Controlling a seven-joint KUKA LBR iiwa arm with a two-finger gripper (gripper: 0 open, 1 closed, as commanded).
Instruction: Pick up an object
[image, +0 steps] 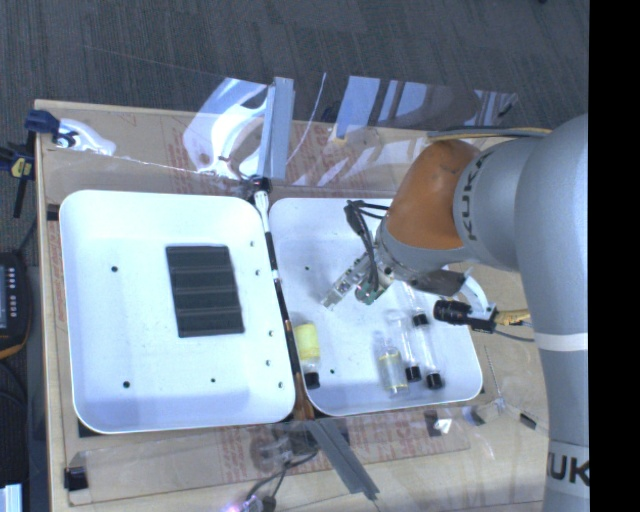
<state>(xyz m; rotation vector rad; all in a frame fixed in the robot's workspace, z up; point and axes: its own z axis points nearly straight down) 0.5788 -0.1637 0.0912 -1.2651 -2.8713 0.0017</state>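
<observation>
- Clear vials (405, 360) lie below-right of claw (345, 288), yellow object (306, 341) below-left.
- Claw state: can't tell; nothing visibly held.
- Step: approach. Next: descend onto an object.

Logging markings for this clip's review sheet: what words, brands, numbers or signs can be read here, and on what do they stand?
"KU": start of white brand lettering, cut off by the frame edge, on the grey arm at lower right.
"KU": dark lettering on the arm's wrist housing beside the orange band; blurred, so a tentative reading.
Faint reddish print on the bench board: too blurred to read.
</observation>
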